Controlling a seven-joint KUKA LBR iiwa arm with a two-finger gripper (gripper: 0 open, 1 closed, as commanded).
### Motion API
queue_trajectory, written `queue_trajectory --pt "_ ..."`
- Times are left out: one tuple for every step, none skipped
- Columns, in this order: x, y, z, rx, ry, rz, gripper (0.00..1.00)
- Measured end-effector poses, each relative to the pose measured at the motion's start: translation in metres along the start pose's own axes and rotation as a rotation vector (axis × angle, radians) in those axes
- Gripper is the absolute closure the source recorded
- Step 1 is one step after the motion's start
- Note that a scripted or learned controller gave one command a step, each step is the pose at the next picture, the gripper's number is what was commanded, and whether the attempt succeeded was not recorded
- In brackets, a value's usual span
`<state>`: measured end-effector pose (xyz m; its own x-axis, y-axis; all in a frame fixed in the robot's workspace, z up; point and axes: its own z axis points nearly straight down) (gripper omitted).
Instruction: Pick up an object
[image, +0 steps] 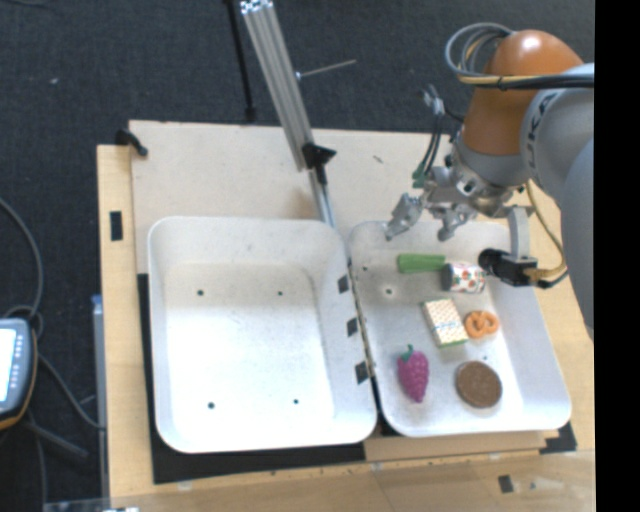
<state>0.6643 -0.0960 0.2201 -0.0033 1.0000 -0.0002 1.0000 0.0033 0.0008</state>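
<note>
Camera view, looking down at a slant on two shallow white bins. The right bin (545, 395) holds six small objects. A green cylindrical piece (421, 263), smooth and stick-like, lies near the bin's far edge with its long axis running left to right across the view. Touching or just beside its right end is a short white can-like item (466, 277) with red and dark markings. Nearer the camera lie a tan rectangular block (444, 322) with a speckled face, an orange knotted, pretzel-like piece (482, 324) just beside it, a magenta bumpy berry-shaped object (413, 373) with a green tip pointing away from the camera, and a flat brown disc (479, 384).

The gripper (427, 220) hangs above the far edge of the right bin with its metallic fingers spread wide and nothing between them. The green cylinder lies just below it in the view, slightly toward the camera, apart from the fingertips. The left bin (170, 330) has a smooth, lightly speckled floor. A slanted aluminium bar (282, 85) rises behind the bins.
</note>
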Motion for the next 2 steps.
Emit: queue_trajectory --pt "0.000 0.000 0.000 0.000 -0.001 0.000 0.00" --pt "-0.007 -0.004 0.062 0.006 -0.003 0.004 0.00"
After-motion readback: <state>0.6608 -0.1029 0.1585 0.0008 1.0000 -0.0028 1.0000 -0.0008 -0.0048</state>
